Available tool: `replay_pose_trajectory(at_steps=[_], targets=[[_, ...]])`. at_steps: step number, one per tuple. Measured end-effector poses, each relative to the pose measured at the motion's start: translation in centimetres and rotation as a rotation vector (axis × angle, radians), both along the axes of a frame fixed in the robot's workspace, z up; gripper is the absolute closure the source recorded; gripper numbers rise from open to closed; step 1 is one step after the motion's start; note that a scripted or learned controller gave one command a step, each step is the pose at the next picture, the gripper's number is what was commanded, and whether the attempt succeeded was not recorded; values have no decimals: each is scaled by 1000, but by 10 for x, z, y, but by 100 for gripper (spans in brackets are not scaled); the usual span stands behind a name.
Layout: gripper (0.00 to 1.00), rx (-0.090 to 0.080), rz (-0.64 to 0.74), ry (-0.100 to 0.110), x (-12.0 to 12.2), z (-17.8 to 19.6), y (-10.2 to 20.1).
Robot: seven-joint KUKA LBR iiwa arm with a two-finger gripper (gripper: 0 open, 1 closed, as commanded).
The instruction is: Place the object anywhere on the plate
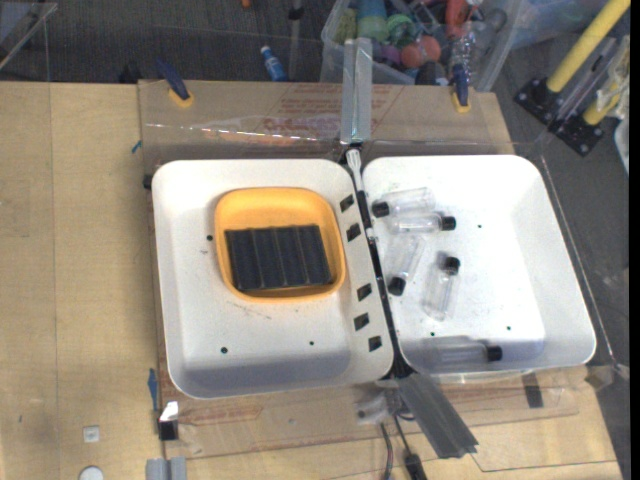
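Orange plastic is what we pick up first: a rounded-square plate (pixel 228 213) with a glossy raised rim, sitting in the left bin (pixel 185 308). Lying flat on it, we see a black ribbed slab (pixel 278 256), rectangular and matte, its grooves running front to back, covering most of the plate's floor and reaching toward the near rim.

Over in the right bin (pixel 545 268), we count five clear vials (pixel 412 208) with black caps, all on their sides. Two lie close together near the far wall, two more sit slanted in the middle, and one rests along the near wall. Their see-through bodies almost vanish against the smooth white plastic.

Between the bins runs a thin dark divider (pixel 372 268) with small black tabs. The bench (pixel 70 268) around them is pale wood. Whether the claw is released or clenched, we cannot tell.
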State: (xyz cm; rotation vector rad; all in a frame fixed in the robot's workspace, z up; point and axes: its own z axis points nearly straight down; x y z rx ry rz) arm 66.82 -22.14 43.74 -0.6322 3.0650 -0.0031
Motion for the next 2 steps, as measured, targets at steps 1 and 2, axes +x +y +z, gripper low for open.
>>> replay_pose_trajectory(at_steps=[1,2], targets=[[100,-3,316,0,0,0,0],[100,-6,665,0,0,0,0]])
